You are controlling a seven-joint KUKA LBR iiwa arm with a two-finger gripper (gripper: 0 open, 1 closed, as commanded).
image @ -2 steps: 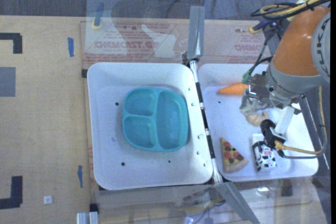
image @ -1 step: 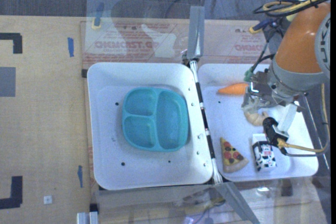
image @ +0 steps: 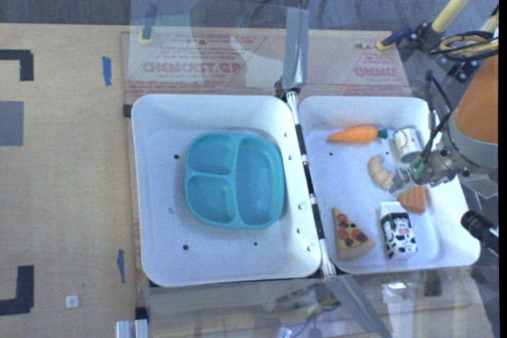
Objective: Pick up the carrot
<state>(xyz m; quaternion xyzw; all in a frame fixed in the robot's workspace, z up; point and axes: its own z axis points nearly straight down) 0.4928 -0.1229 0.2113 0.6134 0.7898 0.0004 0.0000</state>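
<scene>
Right now my gripper (image: 417, 172) hovers beside the carrot (image: 354, 134), toward the arm; I cannot tell its state.

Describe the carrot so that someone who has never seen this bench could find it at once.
Look at the right-hand bin of the two white bins. Near its far edge lies the carrot, stretched sideways with its green stub toward the small can. It is the only long, tapered orange thing there; the other orange piece, nearer the gripper, is short and stubby.
</scene>
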